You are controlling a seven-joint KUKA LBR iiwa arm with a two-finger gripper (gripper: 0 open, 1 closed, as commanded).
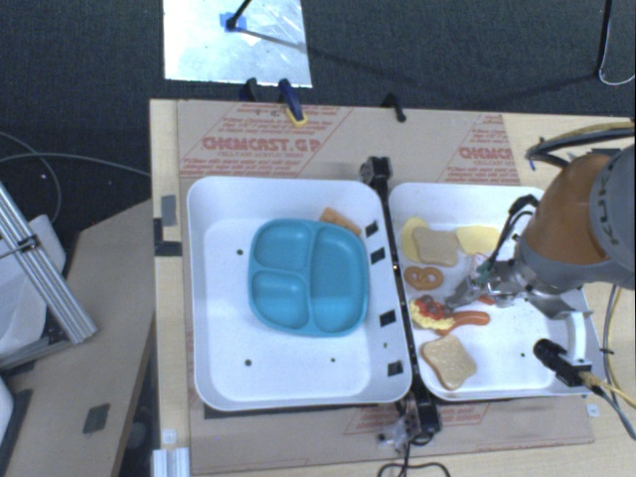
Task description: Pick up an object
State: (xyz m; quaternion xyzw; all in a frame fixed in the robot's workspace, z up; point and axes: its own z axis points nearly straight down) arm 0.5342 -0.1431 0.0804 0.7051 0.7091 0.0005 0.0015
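Observation:
My gripper (465, 292) reaches into the right bin (517, 366) from the right, low over the toy food. Its tip hangs just above a red sausage (471, 318) and a yellow-and-red piece (429, 312), right of a pretzel (423, 277). Nothing shows as held in it. A bread slice (434, 244) and a yellow cheese slice (478, 237) lie at the back of this bin. A toast slice (449, 362) lies near its front wall.
The left bin (224, 366) holds a blue divided plate (306, 276), with a tan cracker-like piece (341, 221) behind it. The grey and orange arm (581, 222) covers the right bin's right side. Black clips line the wall between the bins.

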